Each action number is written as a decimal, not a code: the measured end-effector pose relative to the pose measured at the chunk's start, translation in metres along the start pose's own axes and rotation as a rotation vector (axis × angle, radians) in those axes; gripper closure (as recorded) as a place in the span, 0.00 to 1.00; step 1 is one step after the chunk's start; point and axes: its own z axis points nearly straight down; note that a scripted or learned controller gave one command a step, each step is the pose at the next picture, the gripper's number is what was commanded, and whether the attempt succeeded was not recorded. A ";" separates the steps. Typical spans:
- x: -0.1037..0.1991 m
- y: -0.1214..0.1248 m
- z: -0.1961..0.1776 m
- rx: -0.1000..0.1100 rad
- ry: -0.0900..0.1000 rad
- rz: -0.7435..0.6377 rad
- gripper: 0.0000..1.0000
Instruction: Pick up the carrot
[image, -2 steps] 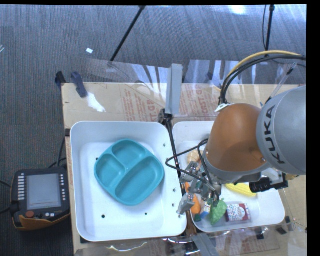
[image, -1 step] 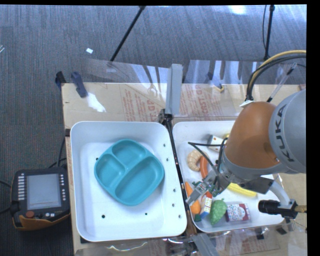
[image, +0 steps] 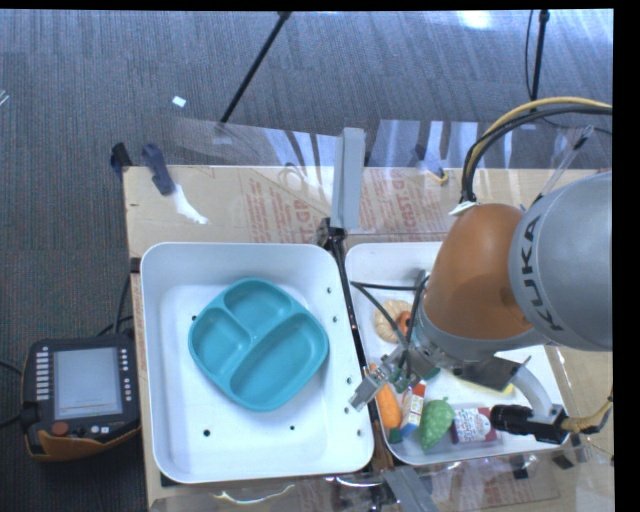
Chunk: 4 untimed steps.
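Observation:
The carrot (image: 388, 407) is a small orange piece lying near the front left corner of the right bin (image: 365, 262), close to its left wall. My gripper (image: 378, 385) hangs low over that corner, right at the carrot's upper end and seemingly touching it. The arm's grey and orange wrist covers the middle of the bin behind it. Nothing is visibly lifted off the bin floor.
A green toy (image: 436, 422), a red and white bottle (image: 470, 425) and a small blue piece (image: 396, 435) crowd the carrot's right side. A beige round item (image: 390, 318) lies further back. The left bin (image: 160, 300) holds a blue divided plate (image: 258, 342).

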 end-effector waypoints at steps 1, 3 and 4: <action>0.012 0.008 0.000 0.000 -0.001 0.216 0.00; 0.012 0.008 0.000 0.001 -0.001 0.215 0.00; 0.012 0.008 0.000 0.001 -0.001 0.215 0.00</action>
